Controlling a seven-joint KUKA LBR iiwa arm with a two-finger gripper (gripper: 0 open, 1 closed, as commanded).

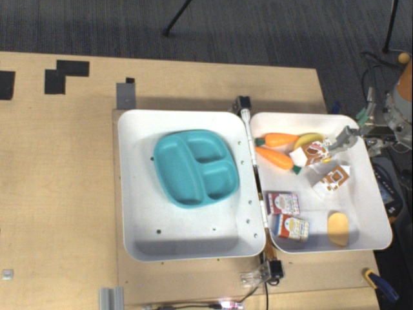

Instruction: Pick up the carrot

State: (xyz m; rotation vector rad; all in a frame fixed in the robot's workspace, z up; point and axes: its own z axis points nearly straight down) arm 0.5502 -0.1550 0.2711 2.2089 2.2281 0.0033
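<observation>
While the arm (401, 102) leans in from the right edge, its gripper (346, 136) hangs over the right bin (381, 219), whether apart or together I cannot tell. Two carrots (277, 150) lie near that bin's back-left corner, beside a banana (310, 137). Left bin (132, 192) holds a teal tray (193, 168)

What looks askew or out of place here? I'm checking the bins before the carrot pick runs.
Nothing looks spilled or damaged. The right bin is crowded: two carrots lie against a banana and small cartons near the gripper. The teal tray sits slightly rotated in the left bin.
</observation>
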